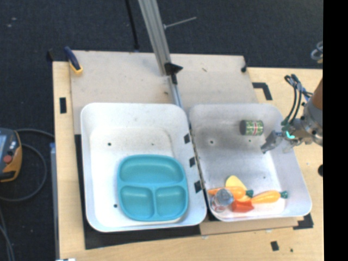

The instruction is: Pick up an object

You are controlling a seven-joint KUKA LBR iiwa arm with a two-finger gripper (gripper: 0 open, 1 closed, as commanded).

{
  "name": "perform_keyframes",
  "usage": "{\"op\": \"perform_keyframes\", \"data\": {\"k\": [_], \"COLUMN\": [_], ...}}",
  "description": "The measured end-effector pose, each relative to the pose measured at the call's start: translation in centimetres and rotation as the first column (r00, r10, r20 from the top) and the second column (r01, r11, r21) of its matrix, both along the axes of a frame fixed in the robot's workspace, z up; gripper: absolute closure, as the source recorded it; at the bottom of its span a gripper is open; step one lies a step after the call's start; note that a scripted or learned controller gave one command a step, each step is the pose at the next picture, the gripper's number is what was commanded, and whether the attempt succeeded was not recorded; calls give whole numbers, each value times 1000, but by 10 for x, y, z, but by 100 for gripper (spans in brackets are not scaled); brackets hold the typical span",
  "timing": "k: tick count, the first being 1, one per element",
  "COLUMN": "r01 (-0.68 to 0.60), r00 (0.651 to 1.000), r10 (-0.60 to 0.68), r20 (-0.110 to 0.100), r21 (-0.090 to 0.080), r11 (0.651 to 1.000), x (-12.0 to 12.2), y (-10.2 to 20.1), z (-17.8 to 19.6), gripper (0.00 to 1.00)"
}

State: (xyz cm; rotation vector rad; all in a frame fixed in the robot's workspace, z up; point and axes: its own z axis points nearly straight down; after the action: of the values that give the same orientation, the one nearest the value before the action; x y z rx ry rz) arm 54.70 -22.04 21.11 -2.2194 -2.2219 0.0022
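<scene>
A robotics lab is indicated by a taped tabletop, two white bins, an aluminium mast and loose cables.

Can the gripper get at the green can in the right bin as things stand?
Probably yes. The green can lies alone on the right bin's bare floor, with the gripper just beside it and the toy pile well clear.

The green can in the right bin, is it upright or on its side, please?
On its side: the green can shows its long side wall, its ends facing left and right.
</scene>
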Motion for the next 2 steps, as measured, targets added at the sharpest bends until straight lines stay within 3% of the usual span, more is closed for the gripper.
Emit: {"op": "perform_keyframes", "data": {"k": [1,2], "r01": [-1,1], "r00": [1000,1000], "r10": [1,-1], "r20": [3,0], "r21": [-1,-1], "r11": [1000,1000], "x": [1,-1], "y": [0,4], "z": [1,-42], "gripper": [0,0]}}
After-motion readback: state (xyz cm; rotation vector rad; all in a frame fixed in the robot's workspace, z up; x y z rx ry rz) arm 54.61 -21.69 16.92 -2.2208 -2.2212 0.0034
